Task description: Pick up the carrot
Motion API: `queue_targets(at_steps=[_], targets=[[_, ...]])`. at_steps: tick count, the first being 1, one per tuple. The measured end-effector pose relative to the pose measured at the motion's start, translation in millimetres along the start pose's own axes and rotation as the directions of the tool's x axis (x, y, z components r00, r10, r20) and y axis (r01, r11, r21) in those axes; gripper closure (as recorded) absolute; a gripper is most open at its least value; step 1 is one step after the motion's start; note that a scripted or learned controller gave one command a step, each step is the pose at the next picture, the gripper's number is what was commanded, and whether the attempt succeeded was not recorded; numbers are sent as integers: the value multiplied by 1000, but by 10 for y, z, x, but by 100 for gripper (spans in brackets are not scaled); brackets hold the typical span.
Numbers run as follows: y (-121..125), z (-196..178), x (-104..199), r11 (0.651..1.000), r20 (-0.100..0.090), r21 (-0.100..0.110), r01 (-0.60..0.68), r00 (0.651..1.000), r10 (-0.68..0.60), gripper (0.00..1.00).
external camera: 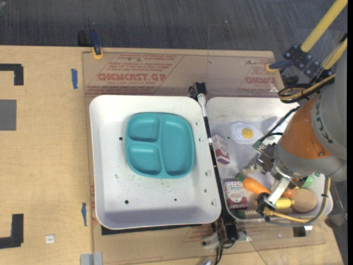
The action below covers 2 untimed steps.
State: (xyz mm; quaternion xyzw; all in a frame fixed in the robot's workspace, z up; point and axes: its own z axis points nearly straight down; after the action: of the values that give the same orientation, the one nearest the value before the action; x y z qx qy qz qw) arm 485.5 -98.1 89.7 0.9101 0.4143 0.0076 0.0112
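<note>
The carrot point(255, 185), a short orange piece, lies in the right bin point(220, 112) near its front, between a small printed box point(234, 194) and the arm. My gripper point(263, 166) hangs low over the right bin just behind the carrot and to its right, close to it. The grey wrist and its orange band point(300, 139) cover the bin's right half. Nothing visibly sits in the gripper.
The right bin also holds a fried-egg toy point(245, 131), a red-and-white packet point(222, 149), a tan potato-like piece point(304, 200), a yellow piece point(283, 204) and a green piece point(315, 178). A teal divided plate point(160, 144) lies in the left bin point(105, 164).
</note>
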Motion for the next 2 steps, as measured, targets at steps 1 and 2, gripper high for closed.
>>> queue_targets(at_steps=[1, 2], targets=[[-32, 4, -18, 942, -2, 23, 335, 942, -335, 0], [8, -111, -28, 943, 5, 9, 331, 943, -332, 100]])
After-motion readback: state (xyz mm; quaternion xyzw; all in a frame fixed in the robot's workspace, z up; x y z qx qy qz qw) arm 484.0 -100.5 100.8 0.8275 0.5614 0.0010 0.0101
